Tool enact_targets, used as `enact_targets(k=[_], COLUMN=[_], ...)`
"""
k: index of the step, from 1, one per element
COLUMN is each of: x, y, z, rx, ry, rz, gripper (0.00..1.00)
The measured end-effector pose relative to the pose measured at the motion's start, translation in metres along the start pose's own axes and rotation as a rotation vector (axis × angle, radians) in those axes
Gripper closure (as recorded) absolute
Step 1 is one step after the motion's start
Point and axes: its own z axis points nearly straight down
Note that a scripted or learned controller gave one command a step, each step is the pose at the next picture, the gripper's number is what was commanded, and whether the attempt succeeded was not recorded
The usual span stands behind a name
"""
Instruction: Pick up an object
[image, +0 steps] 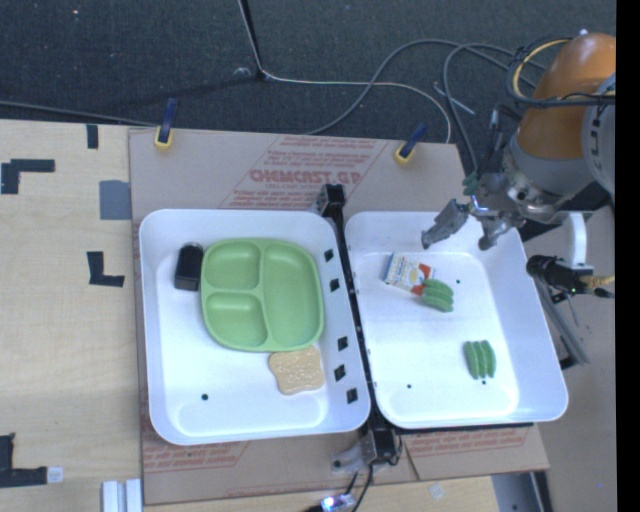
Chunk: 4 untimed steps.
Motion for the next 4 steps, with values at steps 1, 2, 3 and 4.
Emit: enact_targets(k=[1, 2, 3, 4], x=[0.0, 0.002, 0.005, 0.006], y=[0.002, 0.012, 0.006, 0.005], z=[-0.007, 0.049, 0.095, 0.149], rx=[-0.012, -0.007, -0.007, -0.007], ry=[-0.002, -0.002, -0.002, -0.002], rz=[-0.003, -0.003, -0.003, -0.003], gripper=[0.0, 0.0, 0.0, 0.0])
